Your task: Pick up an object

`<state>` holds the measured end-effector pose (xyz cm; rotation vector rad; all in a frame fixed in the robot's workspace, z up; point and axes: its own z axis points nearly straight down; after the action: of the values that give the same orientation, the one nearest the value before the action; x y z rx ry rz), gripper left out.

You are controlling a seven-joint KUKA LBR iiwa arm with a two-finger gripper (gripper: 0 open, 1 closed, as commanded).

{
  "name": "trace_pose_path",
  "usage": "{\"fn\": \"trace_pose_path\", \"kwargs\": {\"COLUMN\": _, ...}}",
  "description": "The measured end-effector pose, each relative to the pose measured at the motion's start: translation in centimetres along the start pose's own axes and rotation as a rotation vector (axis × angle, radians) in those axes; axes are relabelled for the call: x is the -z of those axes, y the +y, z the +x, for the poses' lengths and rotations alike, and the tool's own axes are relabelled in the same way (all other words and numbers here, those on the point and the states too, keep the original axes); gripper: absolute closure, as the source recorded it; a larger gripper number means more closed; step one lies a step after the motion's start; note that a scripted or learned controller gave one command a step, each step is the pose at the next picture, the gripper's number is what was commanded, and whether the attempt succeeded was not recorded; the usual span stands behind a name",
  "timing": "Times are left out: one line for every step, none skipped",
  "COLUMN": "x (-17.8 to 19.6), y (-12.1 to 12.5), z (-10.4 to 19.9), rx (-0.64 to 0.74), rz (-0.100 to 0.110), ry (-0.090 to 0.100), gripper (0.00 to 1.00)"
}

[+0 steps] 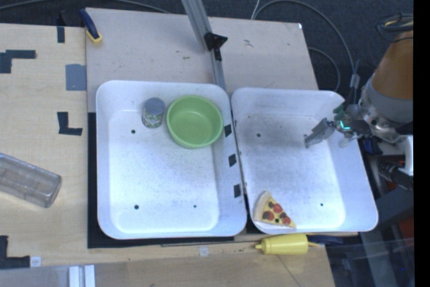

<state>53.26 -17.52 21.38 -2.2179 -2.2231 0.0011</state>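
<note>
Gripper (pixel 314 138) sits over the upper-right part of the right bin (pixel 349 208), reaching in from the right. Finger state: cannot tell; the tip reads as a single grey shape w/ no visible gap. Nothing is seen held.

Nearest candidate: pizza slice (pixel 273 210), lying flat in the right bin's near-left corner, touching or just beside the wall. From the gripper it lies toward the camera and to the view's left, i.e. diagonally across the bin floor. Long axis runs approx. from the point at upper left to the crust at lower right.

Other candidates, both in the left bin (pixel 114 212) at its far end: green bowl (pixel 195 121), upright, and a small can (pixel 154 112) just beside the bowl's left. Both are across the divider, well apart from the gripper.

Judgement: the slice is the shorter move, but a flat item near a wall may be hard to grip.

Labels/writing: none legible. Can label too small to read.
</note>
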Motion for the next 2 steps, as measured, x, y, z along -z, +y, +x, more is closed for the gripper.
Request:
{"fn": "trace_pose_path", "kwargs": {"x": -4.9, "y": 0.2, "z": 0.9, "rx": -0.001, "rz": 0.005, "ry": 0.000, "gripper": 0.00}}
{"fn": "trace_pose_path", "kwargs": {"x": -9.5, "y": -0.5, "z": 0.8, "rx": -0.001, "rz": 0.005, "ry": 0.000, "gripper": 0.00}}
